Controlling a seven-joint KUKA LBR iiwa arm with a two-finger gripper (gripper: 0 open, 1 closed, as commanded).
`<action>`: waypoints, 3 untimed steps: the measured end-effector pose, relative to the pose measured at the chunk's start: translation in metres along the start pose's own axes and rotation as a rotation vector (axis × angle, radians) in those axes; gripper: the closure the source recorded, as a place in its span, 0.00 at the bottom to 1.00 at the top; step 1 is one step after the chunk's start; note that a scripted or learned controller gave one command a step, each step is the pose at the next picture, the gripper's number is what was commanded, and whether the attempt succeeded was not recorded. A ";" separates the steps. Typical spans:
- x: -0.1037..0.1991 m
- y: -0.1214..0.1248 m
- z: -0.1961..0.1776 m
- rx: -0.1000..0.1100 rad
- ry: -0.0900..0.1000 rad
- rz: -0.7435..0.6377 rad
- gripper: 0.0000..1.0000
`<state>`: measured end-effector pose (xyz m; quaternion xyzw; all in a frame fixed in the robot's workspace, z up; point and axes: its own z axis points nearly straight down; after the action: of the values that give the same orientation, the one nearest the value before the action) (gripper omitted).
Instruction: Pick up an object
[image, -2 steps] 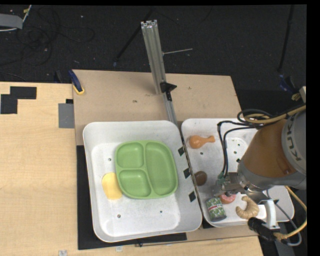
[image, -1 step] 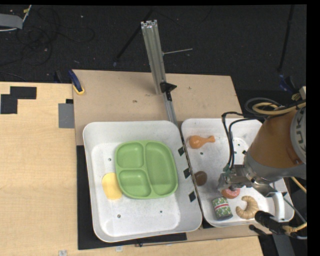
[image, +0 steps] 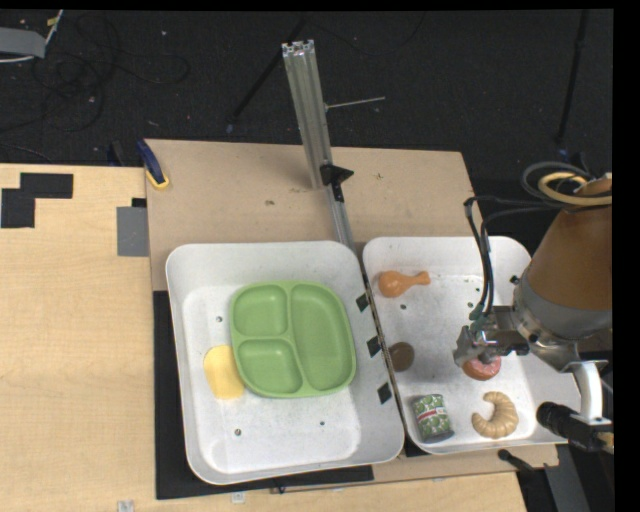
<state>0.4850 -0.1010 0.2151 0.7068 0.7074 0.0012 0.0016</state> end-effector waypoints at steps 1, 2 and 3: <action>-0.001 0.000 -0.011 0.005 0.001 0.000 1.00; 0.050 0.017 0.001 0.007 0.002 -0.003 1.00; 0.102 0.038 -0.010 0.005 0.002 -0.004 1.00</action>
<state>0.5226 0.0006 0.2257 0.7054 0.7088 -0.0001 -0.0010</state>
